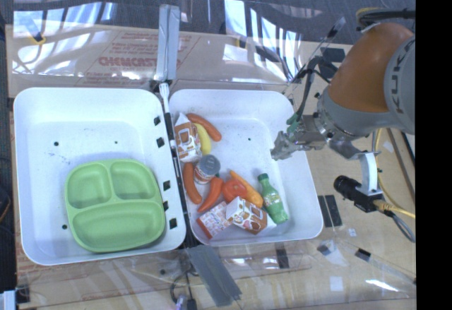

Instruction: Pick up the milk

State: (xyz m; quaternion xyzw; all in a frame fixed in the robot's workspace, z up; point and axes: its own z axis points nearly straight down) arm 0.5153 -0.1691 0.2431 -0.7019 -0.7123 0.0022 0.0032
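A: Camera view, from above. Where's the gripper [277, 152]?

B: Over the right-hand rim of the right bin [244, 114], hung off the grey and orange arm [367, 75]. It points left, into the bin. Open or closed: cannot tell, the tip is a dark blur at this angle.

A: And the milk carton [187, 140]?

B: Right bin, far-left side, touching the wall shared with the left bin [28, 160]. Well apart from the gripper: a bare stretch of white bin floor lies between them. Nothing sits in the gripper.

A: Describe the carton.

B: Small box, white with a brown panel. Print too small to read. It lies tilted, long side running along the wall.

A: Neighbours?

B: A sausage [205, 126] and a banana [204, 140] just beside it on its right. A small can [206, 169] below it. Below that, a heap: carrots [212, 193], something red [231, 191], a green bottle [272, 199] with a red cap.

A: Other boxes?

B: Two more small cartons [233, 217] at the near edge of the right bin, white with orange and brown, touching each other. These lie below and left of the gripper, nearer to it than the milk carton, but still apart from it.

A: Left bin?

B: One green divided plate [113, 203], three compartments, lying flat toward the near side.
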